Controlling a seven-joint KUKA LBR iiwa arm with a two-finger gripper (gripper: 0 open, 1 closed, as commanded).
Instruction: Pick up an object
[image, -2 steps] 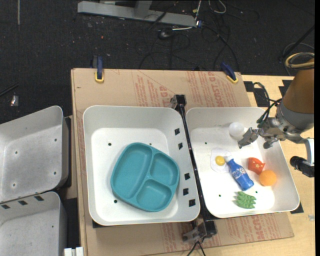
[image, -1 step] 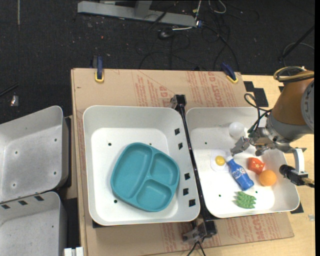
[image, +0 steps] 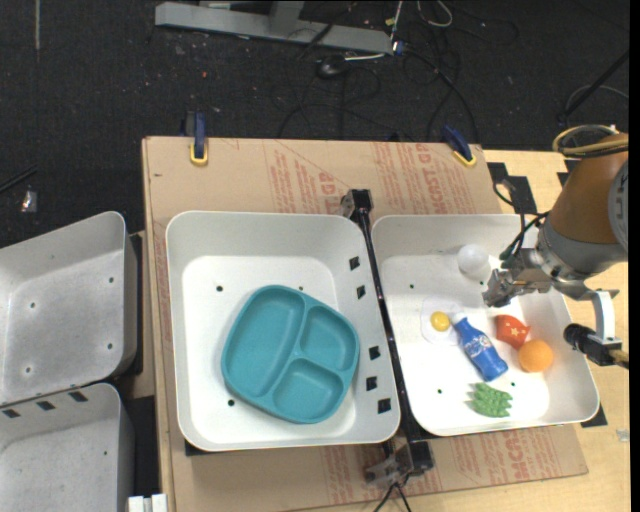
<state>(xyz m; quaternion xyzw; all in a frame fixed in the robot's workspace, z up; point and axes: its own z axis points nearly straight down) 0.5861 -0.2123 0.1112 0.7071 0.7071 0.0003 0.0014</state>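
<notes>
- White plastic makes up both shallow bins, which we see side by side on a cardboard-covered bench (image: 260, 165): the left bin (image: 190, 260) and the right bin (image: 420, 235), meeting along a dark divider strip
- We find a teal divided plate (image: 291, 353) lying flat in the left bin, three compartments facing up, turned at a slant to the bin walls
- We see the arm (image: 590, 215) reaching in from the right, its orange band above the wrist, with the gripper (image: 497, 290) low over the upper right part of the right bin
- We cannot tell how the gripper's tips stand (they blur into dark metal at this angle), and we see nothing between them
- We count several small objects in the right bin, all resting on its floor:
- a white ball (image: 472, 260) just up and left of the gripper, near it
- a fried egg toy (image: 438, 323), white with a yellow yolk, left of the bottle
- a blue bottle (image: 480, 348) lying on its side, slanted
- a red piece (image: 511, 330) just right of the bottle
- an orange ball (image: 536, 356) beside the red piece, lower right
- a green leafy toy (image: 490, 400) nearest the front wall
- Two yellow-tipped clamps (image: 199, 150) pin the cardboard at its far edge
</notes>
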